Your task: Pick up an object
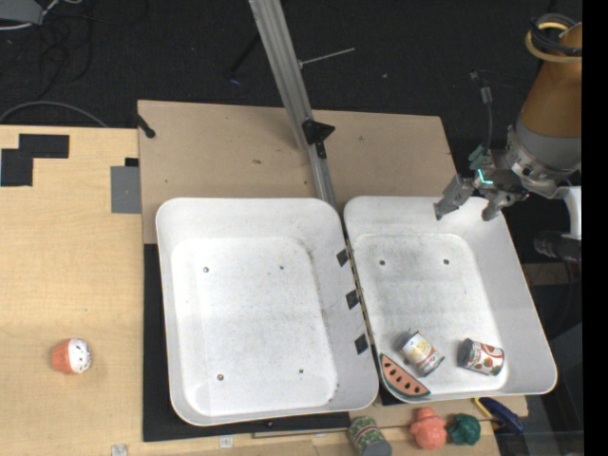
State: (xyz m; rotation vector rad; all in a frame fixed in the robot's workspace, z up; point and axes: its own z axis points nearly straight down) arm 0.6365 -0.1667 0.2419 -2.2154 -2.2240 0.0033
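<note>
Hand [473, 198] poised over the far right corner of the right bin [532, 350], fingers spread apart, nothing between them. Then, near to far. Closest, outside the bins along the near edge of the desk [76, 255]: a dark green can [364, 435], a pink lumpy toy [427, 428], a dark green toy [464, 429] just beside it, plus a blue and yellow tool [494, 410] poking out under the bin rim. Well off to the left on the bare wood, a small orange and white ball [71, 356]. Next back, inside the near end of the right bin: a watermelon slice [403, 378] against the near left corner, a small can with a pale label [420, 351] just beside it, and a red and white can [481, 356] lying near the right wall. Left bin [180, 236] alongside, bare white floor. Farther back, brown board, and a slanted metal rail [290, 74] running up from the seam between the bins. Step in hand, by judgement: approach, with no object chosen or touched yet, since hand and cans sit well apart at opposite ends of the same bin. Next move likely calls for travelling toward the near end, lining up above one can, say the red and white one, descending with fingers either side, then closing and lifting.
</note>
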